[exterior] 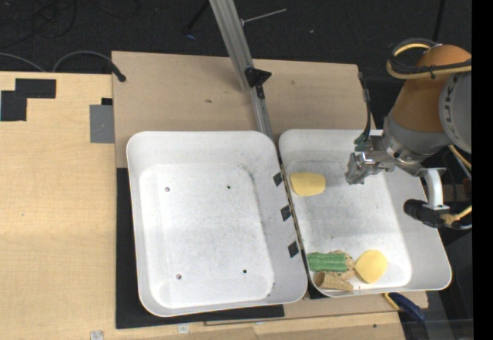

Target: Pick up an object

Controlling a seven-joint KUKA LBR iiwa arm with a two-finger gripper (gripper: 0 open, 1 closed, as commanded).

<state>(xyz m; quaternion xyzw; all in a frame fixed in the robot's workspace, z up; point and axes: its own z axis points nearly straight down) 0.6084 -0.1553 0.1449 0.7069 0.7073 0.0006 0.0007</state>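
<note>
Gripper (359,170) state cannot be told as it is positioned over the right bin (420,273), near a yellow block (308,183), while a green object (326,260), a tan piece (336,281) and a yellow ball (371,265) are located at the front edge.

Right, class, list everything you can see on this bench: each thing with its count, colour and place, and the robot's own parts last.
White bins: 2, side by side; left bin, right bin.
Pale yellow lump: 1, right bin, near its left wall, upper part.
Yellow round piece: 1, right bin, near the front edge.
Green piece: 1, right bin, front, left of the yellow round piece.
Tan piece: 1, right bin, front edge, below the green piece.
Metal rail: 1, silver, slanting behind the bins.
Arm: 1, grey and orange, right side.
Gripper: 1, over the right bin, right of the pale yellow lump.
</note>
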